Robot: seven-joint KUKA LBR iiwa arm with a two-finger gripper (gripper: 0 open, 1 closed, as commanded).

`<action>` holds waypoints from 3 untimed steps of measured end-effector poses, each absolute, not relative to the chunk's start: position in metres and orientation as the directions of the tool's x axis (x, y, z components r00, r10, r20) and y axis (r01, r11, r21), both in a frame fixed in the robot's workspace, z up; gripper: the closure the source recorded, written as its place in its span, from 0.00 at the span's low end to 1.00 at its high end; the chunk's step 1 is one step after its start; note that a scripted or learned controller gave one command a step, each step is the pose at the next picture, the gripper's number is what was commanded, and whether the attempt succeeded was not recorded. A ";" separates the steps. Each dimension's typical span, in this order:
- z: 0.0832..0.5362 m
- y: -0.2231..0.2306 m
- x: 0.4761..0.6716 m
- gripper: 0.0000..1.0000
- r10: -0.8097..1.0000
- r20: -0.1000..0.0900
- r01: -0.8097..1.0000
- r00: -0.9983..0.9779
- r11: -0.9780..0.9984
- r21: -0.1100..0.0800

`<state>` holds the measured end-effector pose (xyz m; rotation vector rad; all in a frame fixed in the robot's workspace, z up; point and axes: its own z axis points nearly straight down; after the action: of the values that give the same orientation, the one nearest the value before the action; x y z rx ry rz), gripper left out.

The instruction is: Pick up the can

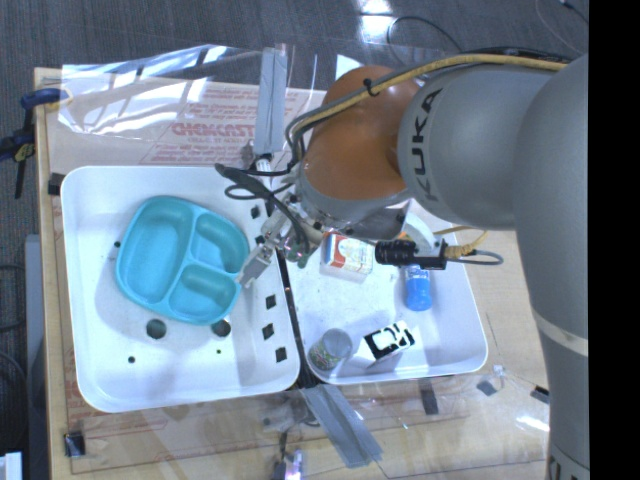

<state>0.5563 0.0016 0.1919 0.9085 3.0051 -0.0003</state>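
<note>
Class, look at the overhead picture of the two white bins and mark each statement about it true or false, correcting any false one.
1. The blue divided tray lies in the left bin. True.
2. The can stands on the blue tray. False: it sits in the right bin, near its front edge beside the divider.
3. The claw is closed around the can. False: the claw is up by the tray's right edge, well apart from the can.
4. A small blue bottle lies in the right bin. True.
5. The arm reaches in from the picture's right. True.
</note>
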 end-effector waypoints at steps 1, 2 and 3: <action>0.191 -0.044 0.496 0.00 0.409 0.002 0.409 -0.912 0.912 -0.001; 0.191 -0.088 0.477 0.00 0.526 0.003 0.526 -0.850 0.850 -0.001; 0.201 -0.088 0.479 1.00 0.524 0.001 0.524 -0.852 0.852 -0.001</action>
<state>0.4790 -0.0884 0.2008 0.8554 3.0243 -0.0014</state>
